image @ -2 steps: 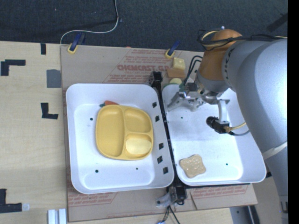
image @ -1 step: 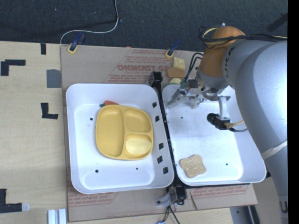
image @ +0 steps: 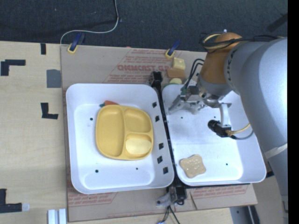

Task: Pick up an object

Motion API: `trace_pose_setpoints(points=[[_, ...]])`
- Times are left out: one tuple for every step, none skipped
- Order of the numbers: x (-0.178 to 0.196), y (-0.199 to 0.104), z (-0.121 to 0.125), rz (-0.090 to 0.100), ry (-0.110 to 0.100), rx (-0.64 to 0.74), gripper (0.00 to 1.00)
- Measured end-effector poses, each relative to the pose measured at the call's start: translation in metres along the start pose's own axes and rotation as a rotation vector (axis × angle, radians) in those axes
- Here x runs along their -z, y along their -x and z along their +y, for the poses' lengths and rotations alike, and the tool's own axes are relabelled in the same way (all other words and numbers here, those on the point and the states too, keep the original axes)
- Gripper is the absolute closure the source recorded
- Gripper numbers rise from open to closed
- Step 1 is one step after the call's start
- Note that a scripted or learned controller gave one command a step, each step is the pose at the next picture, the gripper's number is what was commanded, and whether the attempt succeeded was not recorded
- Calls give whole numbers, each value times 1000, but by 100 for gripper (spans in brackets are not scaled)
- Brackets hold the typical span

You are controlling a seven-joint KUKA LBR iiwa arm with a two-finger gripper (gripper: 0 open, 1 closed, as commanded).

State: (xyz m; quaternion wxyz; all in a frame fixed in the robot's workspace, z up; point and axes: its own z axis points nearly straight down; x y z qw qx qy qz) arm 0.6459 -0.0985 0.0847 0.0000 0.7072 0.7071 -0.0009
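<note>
Pick not done yet. Gripper [image: 183, 101] sits low at the far-left corner of the right bin [image: 250, 171]. Can't tell how the gripper is set from this angle, and I see nothing carried in it.

Candidate objects:
- tan cracker-like piece [image: 193, 165], near side of the right bin, well apart from the gripper
- yellow divided plate [image: 124, 131] in the left bin [image: 79, 171], with a pale yellow lump [image: 138, 145] in its near-right compartment
- a bit of orange [image: 110, 102] peeking out from under the plate's far edge

Outside the bins, on the desk past the far rim: small tan block [image: 176, 67] and a pale round thing [image: 175, 81] just beside it.

In the way: the black divider [image: 161, 125] between the bins is right next to the gripper, so little room on the left. Arm [image: 261, 87] covers the right bin's far-right part; can't see what's under it.

Left to do: get onto an object, grip, lift.
</note>
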Motion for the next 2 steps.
trace_pose_setpoints(points=[[-1, -3, 21, -1, -6, 3, 0], [-1, -4, 15, 0, 0, 0, 0]])
